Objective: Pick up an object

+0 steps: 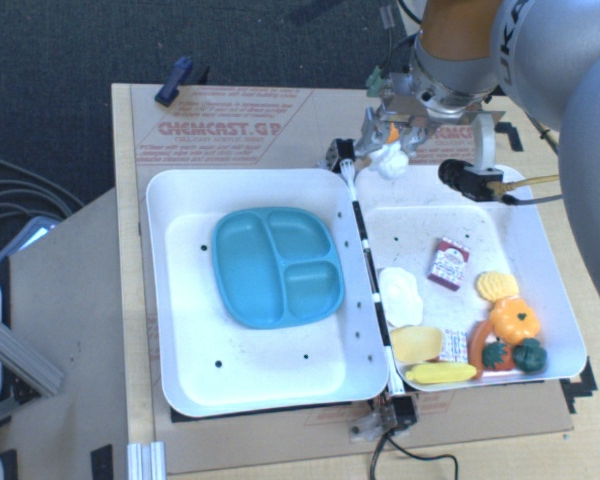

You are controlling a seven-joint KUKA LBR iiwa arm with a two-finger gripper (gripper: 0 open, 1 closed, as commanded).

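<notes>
Your gripper [392, 144] grips a small white object [391, 160].
It hangs over the right bin's [540, 248] far-left corner.

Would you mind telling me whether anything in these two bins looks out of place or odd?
The gripper hangs over the right bin's far rim with a small white object between its fingers. The remaining items are crowded into that bin's near corner. The blue divided plate lies flat in the left bin.
</notes>
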